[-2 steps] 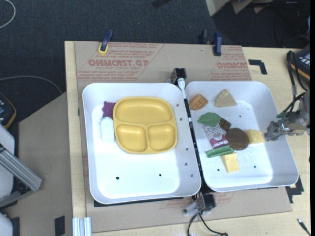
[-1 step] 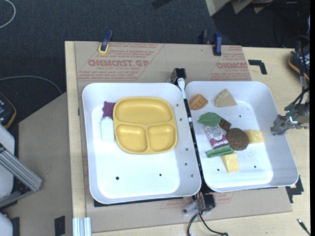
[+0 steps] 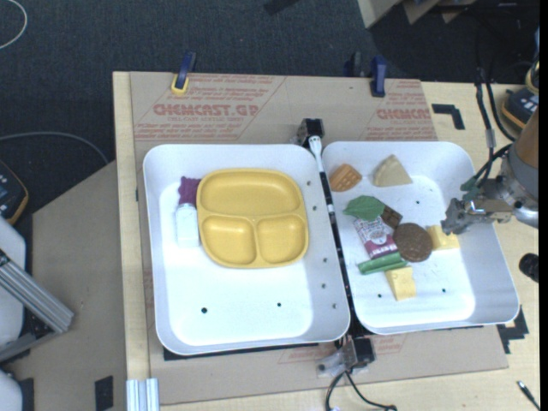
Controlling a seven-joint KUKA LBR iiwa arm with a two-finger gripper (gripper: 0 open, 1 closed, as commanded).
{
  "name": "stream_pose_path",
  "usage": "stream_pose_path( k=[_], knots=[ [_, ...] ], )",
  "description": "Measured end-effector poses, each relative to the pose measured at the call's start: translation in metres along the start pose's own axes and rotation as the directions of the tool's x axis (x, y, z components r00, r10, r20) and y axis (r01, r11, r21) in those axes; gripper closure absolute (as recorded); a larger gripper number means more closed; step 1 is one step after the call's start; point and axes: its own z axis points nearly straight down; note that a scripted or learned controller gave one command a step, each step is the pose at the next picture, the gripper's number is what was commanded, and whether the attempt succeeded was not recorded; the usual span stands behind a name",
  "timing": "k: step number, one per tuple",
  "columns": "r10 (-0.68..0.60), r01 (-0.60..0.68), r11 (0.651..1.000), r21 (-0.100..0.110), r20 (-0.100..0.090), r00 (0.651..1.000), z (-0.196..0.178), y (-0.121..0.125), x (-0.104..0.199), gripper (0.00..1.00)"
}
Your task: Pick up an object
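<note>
The right bin (image 3: 428,311) holds several toy foods: an orange waffle piece (image 3: 346,177), a tan wedge (image 3: 392,172), a green leaf (image 3: 366,206), a red-and-white packet (image 3: 378,237), a brown round cookie (image 3: 413,241), a green bean (image 3: 382,265) and a yellow block (image 3: 401,282). A small yellow piece (image 3: 445,239) lies at the cookie's right. My gripper (image 3: 457,215) reaches in over the bin's right side, just above that yellow piece, with nothing visibly between its fingers.
The left bin (image 3: 240,315) holds a yellow divided plate (image 3: 253,217), with a purple item (image 3: 187,189) and a white bottle (image 3: 186,225) at its left. Clamps (image 3: 181,74) grip the bench's far edge. Cables hang by the arm on the right.
</note>
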Motion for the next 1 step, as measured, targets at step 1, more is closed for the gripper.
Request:
stream_pose_path(
  k=[1],
  knots=[
    [0.000,0.000,1.000,-0.001,0.002,1.000,0.0090,0.0219,0.0470,1.00]
  ],
)
